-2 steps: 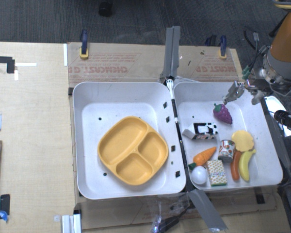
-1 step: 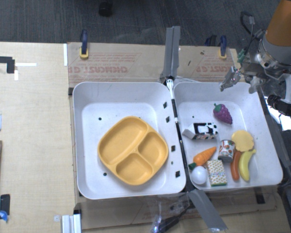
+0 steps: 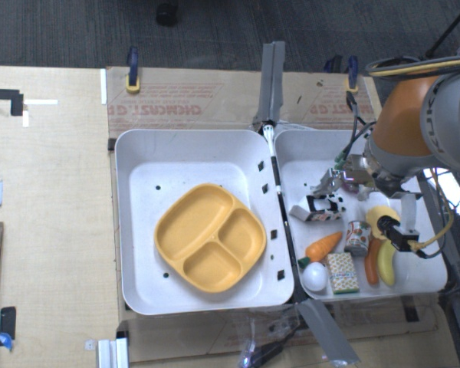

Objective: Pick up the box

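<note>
Two box-like things lie in the right bin (image 3: 291,159). A small black-and-white cow-patterned carton (image 3: 319,209) lies on its side near the bin's left wall. A cream and green patterned box (image 3: 343,273) lies flat near the front edge. My gripper (image 3: 328,190) reaches in from the right and hangs just above the carton's upper right edge, close to it or touching it. Whether it holds the carton is not visible from here. The grey arm with its orange band (image 3: 402,117) covers the bin's back right corner.
Around the boxes lie a carrot (image 3: 323,245), a white ball (image 3: 314,276), a small can (image 3: 357,238), a banana (image 3: 386,264) and a yellow round piece (image 3: 382,219). The left bin (image 3: 138,159) holds a yellow divided plate (image 3: 209,238).
</note>
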Controlling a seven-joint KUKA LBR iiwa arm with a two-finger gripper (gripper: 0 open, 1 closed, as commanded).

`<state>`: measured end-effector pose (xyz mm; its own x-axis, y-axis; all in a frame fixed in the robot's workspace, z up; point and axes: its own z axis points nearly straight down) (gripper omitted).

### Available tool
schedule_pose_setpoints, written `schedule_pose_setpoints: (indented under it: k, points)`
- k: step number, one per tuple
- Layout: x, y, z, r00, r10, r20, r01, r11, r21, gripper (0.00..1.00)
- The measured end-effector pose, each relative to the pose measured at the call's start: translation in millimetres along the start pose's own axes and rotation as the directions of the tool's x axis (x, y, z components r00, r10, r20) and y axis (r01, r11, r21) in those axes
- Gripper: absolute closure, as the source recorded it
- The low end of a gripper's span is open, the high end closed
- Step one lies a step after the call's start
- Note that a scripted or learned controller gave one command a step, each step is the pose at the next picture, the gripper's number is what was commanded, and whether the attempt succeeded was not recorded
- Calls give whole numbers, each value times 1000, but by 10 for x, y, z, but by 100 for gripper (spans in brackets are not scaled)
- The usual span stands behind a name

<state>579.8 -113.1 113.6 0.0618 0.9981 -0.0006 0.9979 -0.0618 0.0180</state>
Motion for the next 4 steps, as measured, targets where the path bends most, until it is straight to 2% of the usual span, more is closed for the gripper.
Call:
schedule_pose_setpoints:
  k: [1,2,3,4]
  points:
    - [-37,-378,-1380,1000,20,2,-20,1000,19,0]
    - [25,111,-2051,995,102,4,-102,995,19,0]
    - [52,-432,-678,983,184,4,-184,983,23,0]
    - [-625,-110,-1851,967,256,7,-256,966,19,0]
